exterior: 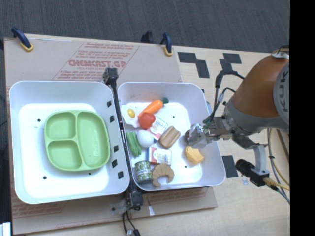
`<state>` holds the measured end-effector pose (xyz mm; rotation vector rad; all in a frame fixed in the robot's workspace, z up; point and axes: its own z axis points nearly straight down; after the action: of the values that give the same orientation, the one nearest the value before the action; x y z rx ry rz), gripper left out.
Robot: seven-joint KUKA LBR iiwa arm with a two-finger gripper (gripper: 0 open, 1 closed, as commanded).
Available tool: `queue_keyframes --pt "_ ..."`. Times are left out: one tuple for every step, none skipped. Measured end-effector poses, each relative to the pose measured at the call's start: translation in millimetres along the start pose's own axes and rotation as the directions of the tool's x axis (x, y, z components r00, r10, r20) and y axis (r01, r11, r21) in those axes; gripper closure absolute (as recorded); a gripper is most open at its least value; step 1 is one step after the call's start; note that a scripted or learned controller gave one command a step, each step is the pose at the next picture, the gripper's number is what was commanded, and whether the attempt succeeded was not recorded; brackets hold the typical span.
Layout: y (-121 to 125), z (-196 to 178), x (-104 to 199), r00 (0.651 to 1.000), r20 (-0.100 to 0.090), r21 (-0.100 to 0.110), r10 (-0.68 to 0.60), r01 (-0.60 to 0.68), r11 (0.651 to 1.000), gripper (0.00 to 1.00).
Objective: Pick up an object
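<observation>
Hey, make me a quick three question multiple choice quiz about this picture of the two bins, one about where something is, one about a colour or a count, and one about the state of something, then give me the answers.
1. Where is the green divided plate?
A. In the left bin
B. In the right bin
C. On the bench outside both bins

2. How many compartments does that plate have?
A. Two
B. Three
C. Five

3. How does the carrot lie?
A. Standing upright on its tip
B. Inside the green can
C. Flat on the bin floor, apart from the claw

Answers:
1. A, the plate sits alone in the left bin, while the toy foods fill the right bin.
2. B, its ridges mark off two small sections and one long one.
3. C, the carrot lies flat near the right bin's far side, while the claw is over the near right part by the yellow food piece.
</observation>
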<state>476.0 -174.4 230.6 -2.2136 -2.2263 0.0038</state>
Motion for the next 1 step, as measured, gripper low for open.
queue_keyframes --pt "60.7 -8.8 -36.7 1.0 0.0 -0.002 0.0 0.0 1.0 1.0"
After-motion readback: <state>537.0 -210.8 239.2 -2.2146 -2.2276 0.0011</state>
